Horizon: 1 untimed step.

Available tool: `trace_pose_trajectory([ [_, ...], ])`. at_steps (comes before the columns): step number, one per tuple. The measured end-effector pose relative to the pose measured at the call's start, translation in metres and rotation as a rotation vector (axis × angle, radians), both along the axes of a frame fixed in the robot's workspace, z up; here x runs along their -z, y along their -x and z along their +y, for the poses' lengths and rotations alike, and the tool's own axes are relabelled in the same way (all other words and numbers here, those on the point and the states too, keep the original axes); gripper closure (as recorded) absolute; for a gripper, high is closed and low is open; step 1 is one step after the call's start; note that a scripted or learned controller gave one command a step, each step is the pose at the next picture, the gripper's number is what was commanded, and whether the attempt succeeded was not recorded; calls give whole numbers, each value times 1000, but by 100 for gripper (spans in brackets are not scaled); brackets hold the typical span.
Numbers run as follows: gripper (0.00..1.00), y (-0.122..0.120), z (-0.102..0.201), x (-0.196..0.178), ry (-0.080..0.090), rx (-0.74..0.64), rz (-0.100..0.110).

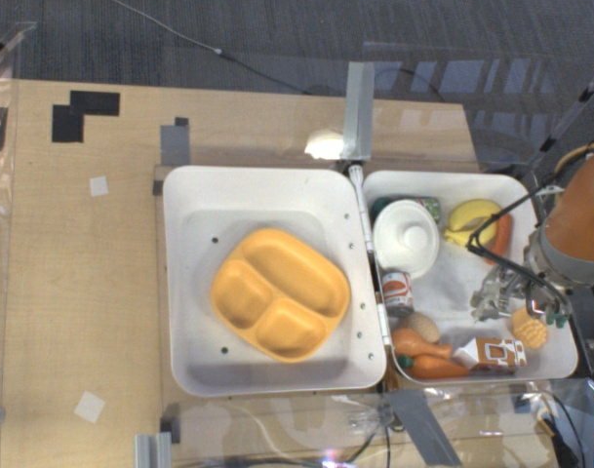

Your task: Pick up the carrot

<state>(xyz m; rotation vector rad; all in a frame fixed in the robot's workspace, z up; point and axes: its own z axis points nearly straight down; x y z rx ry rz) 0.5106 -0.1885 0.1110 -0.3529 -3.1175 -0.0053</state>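
Carrot: lay at right bin's front edge, beside a potato.
Jaws: hovered near bin's right wall, state unclear.
Approach: should shift toward front-left corner, descend along carrot's middle.

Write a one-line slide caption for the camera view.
KUKA gripper hovers over the right bin, with the carrot at its front edge and a yellow divided plate in the left bin.

Yellow plate, banana, white bowl
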Motion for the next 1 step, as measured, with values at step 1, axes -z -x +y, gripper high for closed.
trace_pose_trajectory([
  [1, 100, -11, -18, -127, 11, -20, -24],
])
